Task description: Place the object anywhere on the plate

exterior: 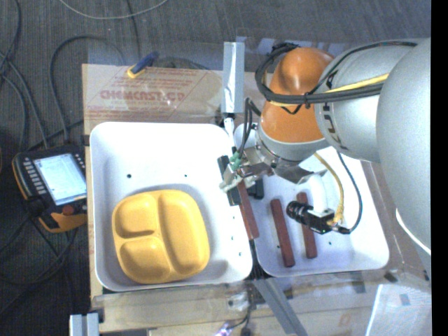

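Fingers: cannot tell if spread or closed; gripper (241, 180) sits over the bins' shared wall. Three brown sticks (282, 232) in right bin (364, 254). Yellow plate (162, 235) in left bin (140, 142).

Arm: grey, enters from right, orange band above wrist.
End effector (241, 180): pointing down, centre of scene; finger state indeterminate.
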{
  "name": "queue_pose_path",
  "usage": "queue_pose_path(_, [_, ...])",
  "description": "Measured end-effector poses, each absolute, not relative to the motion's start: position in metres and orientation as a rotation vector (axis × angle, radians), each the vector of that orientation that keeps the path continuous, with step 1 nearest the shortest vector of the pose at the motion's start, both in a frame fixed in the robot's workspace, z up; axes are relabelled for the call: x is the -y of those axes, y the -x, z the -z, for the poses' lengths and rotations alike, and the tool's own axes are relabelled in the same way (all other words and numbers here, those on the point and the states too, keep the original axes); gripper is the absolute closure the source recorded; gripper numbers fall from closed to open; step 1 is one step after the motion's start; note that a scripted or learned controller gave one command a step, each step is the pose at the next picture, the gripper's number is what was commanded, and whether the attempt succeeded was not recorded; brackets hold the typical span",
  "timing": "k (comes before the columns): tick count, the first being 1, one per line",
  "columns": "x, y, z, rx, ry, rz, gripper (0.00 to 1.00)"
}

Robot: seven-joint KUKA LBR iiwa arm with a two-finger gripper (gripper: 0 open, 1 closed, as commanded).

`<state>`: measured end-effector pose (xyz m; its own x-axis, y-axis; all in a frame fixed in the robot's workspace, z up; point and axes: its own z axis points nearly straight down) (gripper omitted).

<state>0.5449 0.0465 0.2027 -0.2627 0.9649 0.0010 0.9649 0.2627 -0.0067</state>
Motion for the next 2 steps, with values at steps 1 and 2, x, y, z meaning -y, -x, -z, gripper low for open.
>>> queue_pose_path(1, [-0.1217,-0.5131,-0.1811,2.454,1.954,-0.009,1.00])
queue_pose_path(2, [-0.1216,-0.5133,-0.1816,2.454,1.955,-0.007,0.00])
